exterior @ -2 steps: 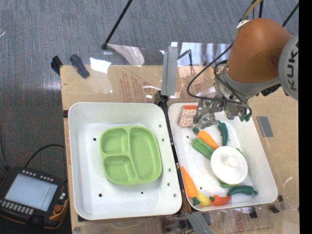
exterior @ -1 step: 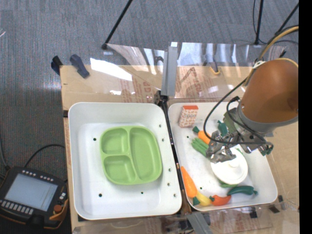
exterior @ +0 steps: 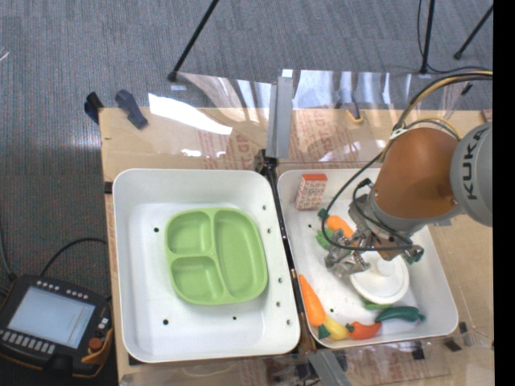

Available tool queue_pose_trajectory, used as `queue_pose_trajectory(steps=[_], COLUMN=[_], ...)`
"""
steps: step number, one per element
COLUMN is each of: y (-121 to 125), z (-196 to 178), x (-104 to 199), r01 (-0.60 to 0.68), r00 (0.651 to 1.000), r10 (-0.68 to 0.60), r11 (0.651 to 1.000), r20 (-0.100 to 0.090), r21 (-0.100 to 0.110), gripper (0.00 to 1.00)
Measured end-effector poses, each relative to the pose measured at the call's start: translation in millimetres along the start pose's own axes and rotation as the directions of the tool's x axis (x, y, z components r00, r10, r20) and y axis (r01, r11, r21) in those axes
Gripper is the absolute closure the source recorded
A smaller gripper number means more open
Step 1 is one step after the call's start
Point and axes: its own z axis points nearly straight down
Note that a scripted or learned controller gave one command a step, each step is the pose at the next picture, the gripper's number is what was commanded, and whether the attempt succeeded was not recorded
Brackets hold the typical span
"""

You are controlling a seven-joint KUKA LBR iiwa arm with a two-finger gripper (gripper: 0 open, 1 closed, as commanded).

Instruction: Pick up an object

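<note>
Reaching in from the right, the grey arm (exterior: 451, 175) with its orange band hangs over the right bin (exterior: 444, 284), its gripper (exterior: 354, 257) low among the objects there. Whether anything is caught by the gripper cannot be told from this slanted view; the metal parts blur together just above the bin floor.

Beside the gripper, toward the upper left, lies an orange carrot-like toy (exterior: 338, 225) with green leaves, very near or touching the tool. Just to the gripper's right sits a white round dish (exterior: 382, 284), partly under the wrist. A small tan carton (exterior: 311, 191) with a red top stands in the bin's upper left corner. Along the left wall lies an orange carrot (exterior: 311, 298), and below it, near the front wall, a yellow piece (exterior: 335, 330) touches a red pepper (exterior: 366, 329). A dark green pepper (exterior: 400, 314) lies just below the dish.

In the left bin (exterior: 133, 215) rests a light green divided plate (exterior: 216, 256) with three compartments, flat and near the middle. A handheld control pendant (exterior: 50, 320) sits on the floor at lower left.
</note>
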Motion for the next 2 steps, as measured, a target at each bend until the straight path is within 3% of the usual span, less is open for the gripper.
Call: queue_pose_trajectory(steps=[1, 2], y=[0.0, 0.9], z=[-0.3, -10.2], x=[0.0, -1.6], r01=[0.001, 0.003], r00=[1.0, 1.0], r10=[-0.001, -0.003], r11=[1.0, 1.0], r20=[0.0, 0.002], r21=[0.0, 0.001], gripper=[0.0, 1.0])
